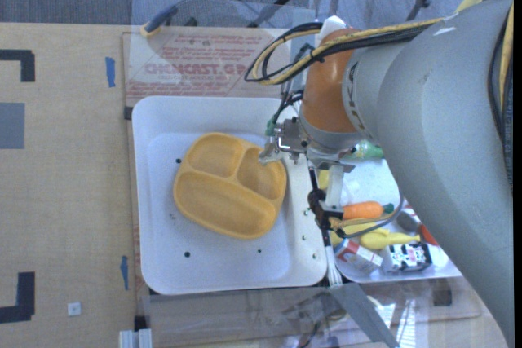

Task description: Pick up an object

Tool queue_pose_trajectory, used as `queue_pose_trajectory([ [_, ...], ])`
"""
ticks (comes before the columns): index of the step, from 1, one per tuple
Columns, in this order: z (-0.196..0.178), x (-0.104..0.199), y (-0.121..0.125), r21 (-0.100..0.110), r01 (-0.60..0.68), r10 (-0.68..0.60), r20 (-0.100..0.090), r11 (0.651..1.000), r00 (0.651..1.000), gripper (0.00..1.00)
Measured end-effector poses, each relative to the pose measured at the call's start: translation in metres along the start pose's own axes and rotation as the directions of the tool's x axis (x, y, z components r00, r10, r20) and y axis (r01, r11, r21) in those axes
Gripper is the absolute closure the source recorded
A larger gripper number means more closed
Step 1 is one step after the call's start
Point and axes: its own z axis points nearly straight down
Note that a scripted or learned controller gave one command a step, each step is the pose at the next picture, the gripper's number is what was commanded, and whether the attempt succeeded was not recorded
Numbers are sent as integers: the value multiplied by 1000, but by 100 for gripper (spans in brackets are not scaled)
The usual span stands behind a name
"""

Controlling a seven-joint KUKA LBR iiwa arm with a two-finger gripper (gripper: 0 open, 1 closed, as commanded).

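The grey arm (440,134) fills the right of the frame, its orange band (326,94) above centre. Below it, the left bin (155,200) sits mid-frame on the bench (65,175) and carries a yellow divided plate (224,187) at its middle. The tool (273,147) hangs at the plate's upper right rim; whether it is spread or pressed together cannot be told. The right bin (408,273), lower right, holds a carrot (363,211), a banana (383,240) and a small black-and-white packet (405,257), all close together.
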Motion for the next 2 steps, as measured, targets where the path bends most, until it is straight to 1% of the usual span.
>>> queue_pose_trajectory([
  [1, 1, -2, -9, -20, 138, -138, 8, 990, 990, 0],
  [2, -16, 0, -23, 46, 81, -81, -3, 996, 997, 0],
])
